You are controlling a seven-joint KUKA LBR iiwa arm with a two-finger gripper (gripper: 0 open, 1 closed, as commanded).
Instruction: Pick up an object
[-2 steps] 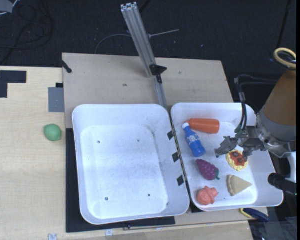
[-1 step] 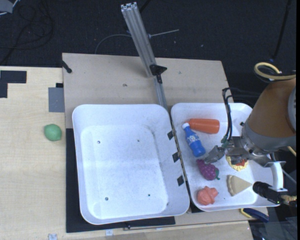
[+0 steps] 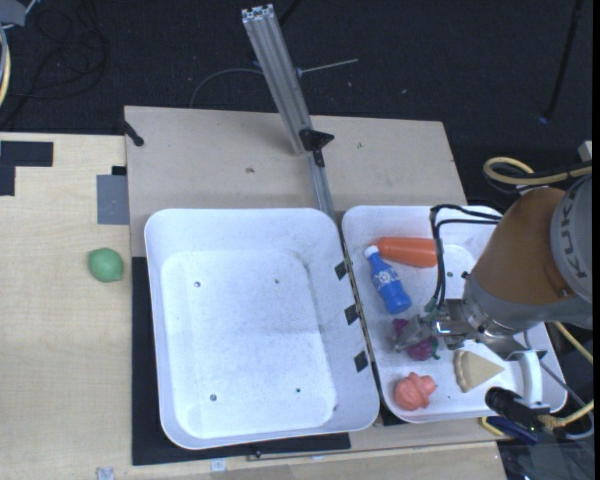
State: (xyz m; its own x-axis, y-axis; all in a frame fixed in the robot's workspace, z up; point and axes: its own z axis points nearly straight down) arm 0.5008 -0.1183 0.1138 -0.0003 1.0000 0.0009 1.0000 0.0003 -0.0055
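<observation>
The gripper [image 3: 430,330] hangs low over the middle of the right bin [image 3: 358,230], right at a small dark purple thing [image 3: 416,342] that looks like a knobbly toy, perhaps a bunch of grapes; whether it touches it, and how the jaws stand, I cannot tell, since the wrist and cabling hide them. If that is the target, it is probably light, hollow plastic or rubber, lumpy enough to give some purchase but apt to roll or squirm out of a pinch, so a hold across its thickest part, pressed well down, seems best. Near the bin's far edge lies an orange carrot [image 3: 408,251], long, smooth and tapered, likely to slip unless taken across its middle. Just beside it, nearer the left wall, a blue bottle [image 3: 388,281] lies on its side: light, stiff, round, best gripped across the body. By the near edge sit a pinkish-red lump [image 3: 413,391], soft-looking and rounded, and a cream wedge [image 3: 476,369], whose flat faces would suit the pads. The left bin [image 3: 245,328] lies alongside, and a green ball [image 3: 106,265] rests on the bench [image 3: 40,348] well to the left of both.
</observation>
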